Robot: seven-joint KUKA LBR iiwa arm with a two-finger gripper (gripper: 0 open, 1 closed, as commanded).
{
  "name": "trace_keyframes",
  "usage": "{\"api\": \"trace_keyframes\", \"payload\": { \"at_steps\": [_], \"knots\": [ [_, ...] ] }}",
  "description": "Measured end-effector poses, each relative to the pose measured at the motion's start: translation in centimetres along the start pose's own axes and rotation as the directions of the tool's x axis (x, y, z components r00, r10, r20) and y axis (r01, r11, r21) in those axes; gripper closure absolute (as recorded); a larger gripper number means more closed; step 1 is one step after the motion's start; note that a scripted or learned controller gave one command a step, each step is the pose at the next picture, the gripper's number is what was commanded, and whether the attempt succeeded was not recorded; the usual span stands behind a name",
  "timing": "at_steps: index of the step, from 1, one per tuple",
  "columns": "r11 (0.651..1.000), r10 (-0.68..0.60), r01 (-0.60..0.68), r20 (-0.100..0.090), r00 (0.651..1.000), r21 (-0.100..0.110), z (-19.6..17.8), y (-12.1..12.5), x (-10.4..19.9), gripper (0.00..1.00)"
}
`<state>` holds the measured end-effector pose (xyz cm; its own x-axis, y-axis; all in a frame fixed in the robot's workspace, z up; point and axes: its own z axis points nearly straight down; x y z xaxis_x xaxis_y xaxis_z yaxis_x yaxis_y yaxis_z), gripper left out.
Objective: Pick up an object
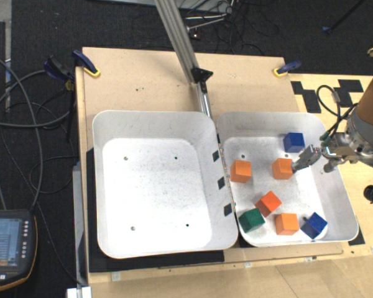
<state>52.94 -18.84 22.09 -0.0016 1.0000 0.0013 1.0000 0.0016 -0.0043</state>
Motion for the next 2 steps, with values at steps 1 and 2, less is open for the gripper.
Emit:
{"api": "trace_keyframes", "payload": {
  "at_steps": [1,2],
  "knots": [
    [1.000,0.001,-0.001,0.001,1.000,-0.004,-0.2,0.1,0.0,0.00],
    [1.000,0.003,-0.003,0.001,1.000,0.000,4.2,-0.4,-0.3,0.00]
  ]
}}
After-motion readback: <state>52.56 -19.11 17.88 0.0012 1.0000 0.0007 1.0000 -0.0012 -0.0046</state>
